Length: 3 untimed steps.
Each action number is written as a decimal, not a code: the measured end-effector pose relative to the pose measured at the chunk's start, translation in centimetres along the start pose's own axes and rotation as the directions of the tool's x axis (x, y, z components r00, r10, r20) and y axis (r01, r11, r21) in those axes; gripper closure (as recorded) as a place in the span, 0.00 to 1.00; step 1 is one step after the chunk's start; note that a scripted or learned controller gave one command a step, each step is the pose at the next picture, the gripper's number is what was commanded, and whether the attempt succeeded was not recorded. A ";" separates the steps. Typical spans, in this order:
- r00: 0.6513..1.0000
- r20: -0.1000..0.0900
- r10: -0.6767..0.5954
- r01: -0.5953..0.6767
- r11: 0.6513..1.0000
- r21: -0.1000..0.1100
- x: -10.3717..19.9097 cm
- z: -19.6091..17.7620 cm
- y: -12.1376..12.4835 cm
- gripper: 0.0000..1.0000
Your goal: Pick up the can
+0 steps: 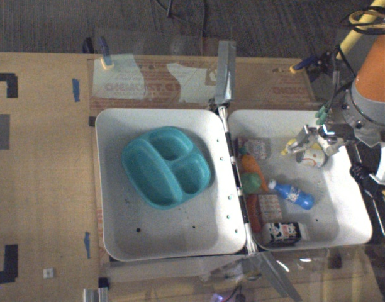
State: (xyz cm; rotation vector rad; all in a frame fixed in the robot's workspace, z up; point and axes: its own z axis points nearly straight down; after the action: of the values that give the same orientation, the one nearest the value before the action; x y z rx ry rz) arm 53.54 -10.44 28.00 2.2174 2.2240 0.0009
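two white bins sit side by side on the bench. the left bin (111, 231) has a teal plate (167, 166) in it, with three parts to put food in. the right bin (353, 222) has lots of small things. the gripper (312, 145) is over the top of the right bin, near its far wall, and the grey and orange arm (372, 80) comes in from the right. the gripper sits just over a small white and yellow thing (313, 156), and i cannot tell if its jaws are apart or together.

the can (282, 232) lies on its side at the near edge of the right bin. it is black and white. it is well apart from the gripper. a blue and white bottle (292, 194) lies between them. an orange carrot (251, 165) and a green thing (251, 184) lie by the left wall.
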 end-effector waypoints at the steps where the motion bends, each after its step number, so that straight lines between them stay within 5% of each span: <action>1: 0.999 0.001 0.042 -0.042 0.999 -0.001 -7.2 4.7 4.6 0.00; 2: 0.997 -0.001 0.084 -0.084 0.997 0.003 -11.4 14.2 5.2 0.00; 3: 0.995 -0.010 0.099 -0.099 0.995 -0.003 -10.8 18.3 7.0 0.00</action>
State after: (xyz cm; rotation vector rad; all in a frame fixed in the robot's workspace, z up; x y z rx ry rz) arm 60.56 -21.26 9.75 2.3281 2.1140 0.0153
